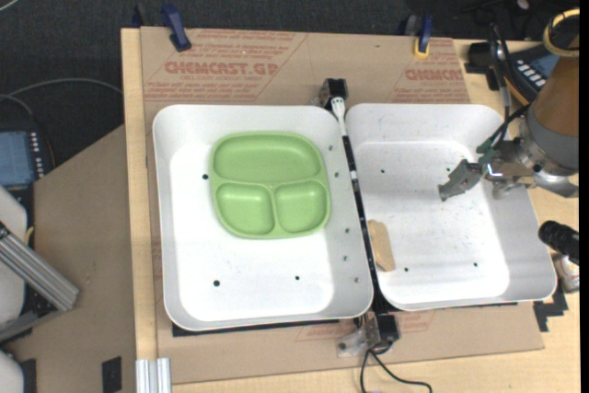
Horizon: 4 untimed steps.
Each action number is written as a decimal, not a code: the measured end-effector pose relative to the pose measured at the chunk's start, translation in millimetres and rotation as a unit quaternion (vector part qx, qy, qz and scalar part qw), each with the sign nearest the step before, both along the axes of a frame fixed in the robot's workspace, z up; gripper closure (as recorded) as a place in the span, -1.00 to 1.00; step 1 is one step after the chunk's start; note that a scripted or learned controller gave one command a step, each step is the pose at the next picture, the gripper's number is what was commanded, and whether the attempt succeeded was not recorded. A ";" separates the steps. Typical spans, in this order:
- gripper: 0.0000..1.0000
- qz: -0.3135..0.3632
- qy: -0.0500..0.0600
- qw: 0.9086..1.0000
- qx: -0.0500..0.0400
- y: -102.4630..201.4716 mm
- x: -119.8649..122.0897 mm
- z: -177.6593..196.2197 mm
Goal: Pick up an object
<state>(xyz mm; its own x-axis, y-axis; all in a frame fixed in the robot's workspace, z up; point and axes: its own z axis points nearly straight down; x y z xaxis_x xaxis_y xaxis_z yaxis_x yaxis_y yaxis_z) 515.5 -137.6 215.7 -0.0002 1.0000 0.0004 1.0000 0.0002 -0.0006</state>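
1. The green plate (270, 184), with its 3 compartments, lies flat in the left bin (184, 281), toward that bin's far side and nearer the divider than the outer wall.
2. The gripper (457, 182) hangs over the right bin (442, 290), well apart from the green plate, across the divider from it.
3. Its fingers are too small and blurred; I cannot tell whether they are spread or closed, and nothing is visible between them.
4. A tan cardboard scrap (381, 246) lies beside the divider, on the near right of the green plate.
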 end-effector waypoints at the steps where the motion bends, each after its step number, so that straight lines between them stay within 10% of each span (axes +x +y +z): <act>1: -1.00 0.008 0.003 1.000 0.003 178.5 -21.7 -32.7; 2: -1.00 0.005 -0.002 1.000 0.001 257.9 25.1 -42.7; 3: -1.00 0.005 -0.007 1.000 0.004 306.0 -26.6 125.2; 4: 1.00 0.001 -0.002 1.000 0.000 302.4 -25.4 126.7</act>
<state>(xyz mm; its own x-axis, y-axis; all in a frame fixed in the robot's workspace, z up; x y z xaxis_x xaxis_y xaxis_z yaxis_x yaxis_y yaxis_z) 490.0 164.8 342.4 -0.0024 1.0000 0.0002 1.0000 0.0024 0.0025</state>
